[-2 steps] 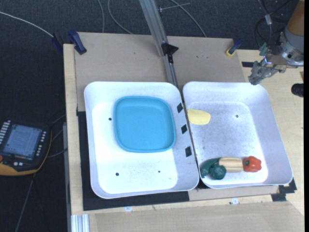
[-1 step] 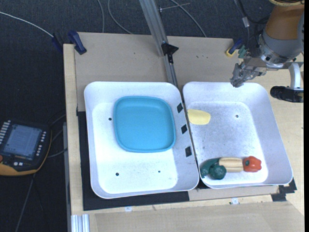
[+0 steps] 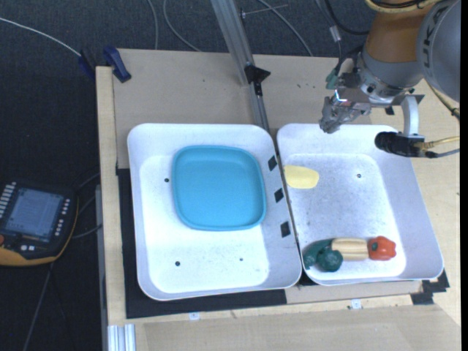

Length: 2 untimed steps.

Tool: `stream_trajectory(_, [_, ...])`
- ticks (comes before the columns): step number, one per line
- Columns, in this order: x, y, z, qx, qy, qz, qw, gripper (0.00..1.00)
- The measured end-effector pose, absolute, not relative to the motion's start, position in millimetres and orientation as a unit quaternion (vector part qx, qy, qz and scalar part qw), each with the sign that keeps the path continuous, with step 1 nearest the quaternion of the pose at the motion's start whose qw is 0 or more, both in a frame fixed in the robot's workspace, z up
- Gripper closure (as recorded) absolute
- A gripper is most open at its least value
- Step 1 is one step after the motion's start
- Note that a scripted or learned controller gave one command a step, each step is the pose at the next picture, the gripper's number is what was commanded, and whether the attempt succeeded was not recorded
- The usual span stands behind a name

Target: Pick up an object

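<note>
My gripper (image 3: 331, 125) hangs over the far edge of the right bin (image 3: 409, 189), with nothing seen between its tips. A yellow flat piece (image 3: 301, 177) lies near the right bin's left wall, a little below and left of the gripper. Along that bin's near edge lie a dark green object (image 3: 324, 257), a tan cylinder (image 3: 350, 248) and a red object (image 3: 381, 248), side by side and touching. A blue square plate (image 3: 218, 187) rests in the left bin (image 3: 150, 218).
A metal pole (image 3: 238, 39) slants up from between the bins at the back. A blue clip (image 3: 117, 63) sits at the bench's far left corner. A hand-held control pendant (image 3: 33, 221) lies on the floor at the left.
</note>
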<state>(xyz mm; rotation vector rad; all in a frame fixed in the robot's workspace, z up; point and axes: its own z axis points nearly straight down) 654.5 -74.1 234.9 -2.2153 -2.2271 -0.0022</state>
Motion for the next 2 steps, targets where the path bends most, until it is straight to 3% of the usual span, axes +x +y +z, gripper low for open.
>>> stream_trajectory(2, [662.6, 31, 239, -0.705, -0.709, -0.0004, 0.001, 1.00])
